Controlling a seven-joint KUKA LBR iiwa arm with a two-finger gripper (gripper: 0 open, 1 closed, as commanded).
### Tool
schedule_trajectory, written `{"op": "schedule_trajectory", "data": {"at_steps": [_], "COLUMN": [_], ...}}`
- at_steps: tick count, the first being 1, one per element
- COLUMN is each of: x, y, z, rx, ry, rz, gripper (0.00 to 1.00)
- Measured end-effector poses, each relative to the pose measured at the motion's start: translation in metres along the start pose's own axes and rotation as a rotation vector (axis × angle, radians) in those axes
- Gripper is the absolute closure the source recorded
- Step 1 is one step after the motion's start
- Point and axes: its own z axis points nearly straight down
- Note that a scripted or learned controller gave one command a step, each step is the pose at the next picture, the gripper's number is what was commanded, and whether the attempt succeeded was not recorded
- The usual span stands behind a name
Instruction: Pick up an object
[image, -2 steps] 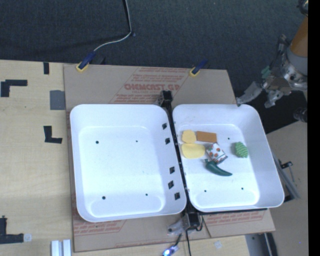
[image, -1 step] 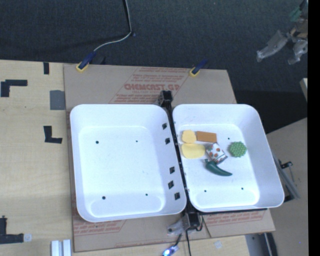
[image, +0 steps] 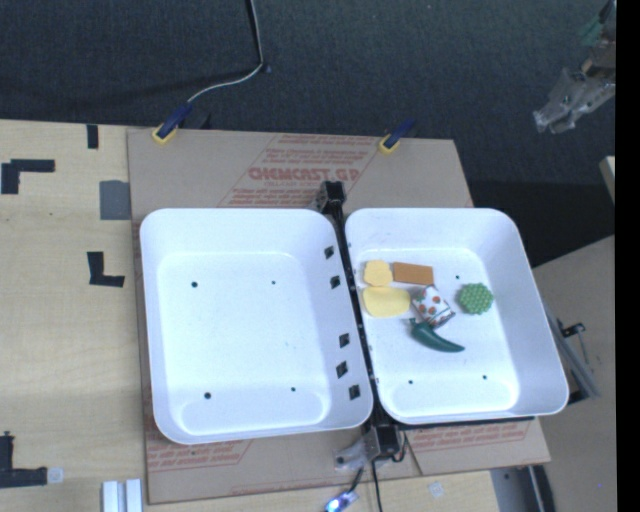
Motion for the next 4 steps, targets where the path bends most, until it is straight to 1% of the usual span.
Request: {"op": "schedule_trajectory", "data": {"at_steps": [1,2,3,4], "x": [-0.037,-0.035,0.049,0.044], "y": [-0.002,-0.001,0.002,0.003], "z": [-0.088,-0.082,0.077,0.056], "rx": [-0.009,0.0,0.017,0.001], "ry": [-0.002,0.002,0.01,0.002], "rz": [0.004,0.002,-0.005,-0.002], "gripper": [1.0,0.0,0.0,1.0]}}
